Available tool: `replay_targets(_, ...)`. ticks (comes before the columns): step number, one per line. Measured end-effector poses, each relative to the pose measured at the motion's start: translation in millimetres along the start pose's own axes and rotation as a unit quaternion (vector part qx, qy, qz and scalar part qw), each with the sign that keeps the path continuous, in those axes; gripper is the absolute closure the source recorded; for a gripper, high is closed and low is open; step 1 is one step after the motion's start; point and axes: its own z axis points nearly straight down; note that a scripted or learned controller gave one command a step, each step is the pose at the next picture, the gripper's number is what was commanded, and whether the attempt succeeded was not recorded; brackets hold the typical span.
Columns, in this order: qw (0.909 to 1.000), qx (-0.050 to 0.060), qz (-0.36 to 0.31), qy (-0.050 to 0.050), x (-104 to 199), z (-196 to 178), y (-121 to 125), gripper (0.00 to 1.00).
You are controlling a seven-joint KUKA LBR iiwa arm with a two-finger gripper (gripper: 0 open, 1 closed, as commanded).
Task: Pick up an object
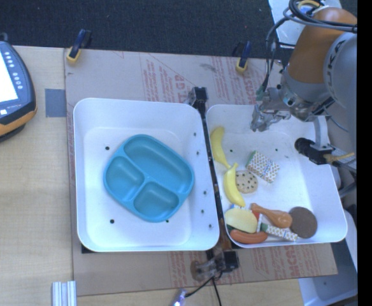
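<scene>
Currently logged, right bin (313, 171): gripper (262, 123) at 12 o'clock, above bare floor, jaw state can't tell. Bananas x2 (218, 146) (232, 185) at 9 o'clock edge. Cookie (246, 182), checkered pkt (263, 167) near ctr. Drumstick (272, 215), brown disc (302, 222), sausage (250, 237) at 6 o'clock. Left bin (84, 171): blue tray (149, 178), ctr.

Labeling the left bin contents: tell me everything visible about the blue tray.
The blue tray is a light blue plate with rounded corners, looks like moulded plastic, divided by raised ridges into three compartments: one large at the upper left and two smaller toward the lower right. Nothing lies in any of them. It lies flat, right side up, turned at an angle to the bin walls, near the middle of the left bin, touching only the bin floor.
</scene>
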Motion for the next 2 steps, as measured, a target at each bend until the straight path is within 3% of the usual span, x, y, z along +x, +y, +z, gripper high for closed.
replay_targets(1,1.0000,-0.001,0.001,-0.001,32.3,-38.0,-110.5,1.00)
replay_targets(2,1.0000,-0.001,0.000,-0.001,85.0,-37.8,-101.2,1.00)
